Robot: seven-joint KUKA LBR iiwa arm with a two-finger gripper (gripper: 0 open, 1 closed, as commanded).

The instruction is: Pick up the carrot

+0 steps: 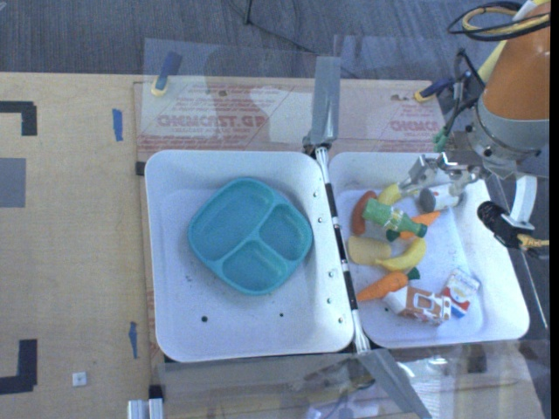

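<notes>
Light wood-look surface [70, 260] with black tape marks and small blue tape bits on its left side; grey carpet floor [113, 7] beyond, black cable lying on it. Clear plastic sheet taped down behind two shallow white bins, grey strip running between them.

Left bin [166, 321]: smooth white plastic with rounded corners, holds a teal three-compartment plate [251, 235].

Right bin [502, 317]: toy food pile. Carrot [383, 287] is orange, tapered, green-tipped, lying flat near the bin's front-left, just beside a white and orange carton [425, 304]. Yellow banana [403, 253] just behind the carrot, green bottle [389, 216] above that.

End effector [437, 178]: metallic, over the rear of the right bin, well apart from the carrot; cannot tell whether it is spread or closed. Nothing visibly gripped.
</notes>
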